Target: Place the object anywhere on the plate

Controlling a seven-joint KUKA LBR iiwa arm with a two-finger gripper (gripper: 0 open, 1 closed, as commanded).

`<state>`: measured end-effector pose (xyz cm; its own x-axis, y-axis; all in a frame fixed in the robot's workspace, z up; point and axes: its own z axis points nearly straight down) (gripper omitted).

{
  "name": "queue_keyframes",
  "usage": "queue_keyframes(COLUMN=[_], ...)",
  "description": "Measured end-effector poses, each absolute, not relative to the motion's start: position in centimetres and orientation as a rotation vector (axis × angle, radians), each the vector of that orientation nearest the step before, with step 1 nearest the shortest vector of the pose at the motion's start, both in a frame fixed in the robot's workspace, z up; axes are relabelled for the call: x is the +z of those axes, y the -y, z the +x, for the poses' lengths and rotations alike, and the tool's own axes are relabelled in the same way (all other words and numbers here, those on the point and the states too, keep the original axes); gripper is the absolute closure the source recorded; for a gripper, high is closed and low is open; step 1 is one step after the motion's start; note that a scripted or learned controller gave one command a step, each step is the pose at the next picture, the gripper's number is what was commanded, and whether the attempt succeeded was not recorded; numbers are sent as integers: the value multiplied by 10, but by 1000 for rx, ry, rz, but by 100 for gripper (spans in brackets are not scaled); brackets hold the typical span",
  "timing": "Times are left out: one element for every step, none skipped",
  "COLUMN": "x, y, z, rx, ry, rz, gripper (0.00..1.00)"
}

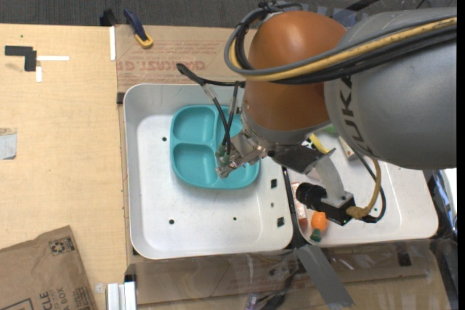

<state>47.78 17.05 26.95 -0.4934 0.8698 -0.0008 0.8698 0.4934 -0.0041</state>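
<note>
The big grey arm with its rounded orange band reaches in from the right and hangs over the seam between the two shallow white plastic bins, covering much of the view. In the left bin lies a teal plastic plate divided into compartments, set toward the bin's upper middle; two of its sections on the left side are in plain sight, while its right part runs under the arm. The gripper sits low over the plate's lower right portion, a small metallic cluster with dark cables running up from it, and from this angle I cannot tell how its fingers stand or whether anything sits between them. Across the divider, in the right bin, a small orange object with a green tip rests near the bin's lower left corner, just beside the wall between the bins and right under a black fitting on the arm; it is well apart from the plate. To the left the light wooden bench top carries a piece of brown cardboard at the lower corner, and a blue and yellow clamp sits above the left bin on the brown board.
</note>
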Motion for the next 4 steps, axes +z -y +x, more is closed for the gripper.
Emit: queue_keyframes(x=[288, 207, 191, 300], y=[-142, -202, -218, -157], z=[516, 572, 511, 498], rx=[4, 6, 7, 4], ry=[2728, 2718, 2681, 2651], rz=[-1558, -1573, -1634, -1686], gripper=[100, 100, 100, 100])
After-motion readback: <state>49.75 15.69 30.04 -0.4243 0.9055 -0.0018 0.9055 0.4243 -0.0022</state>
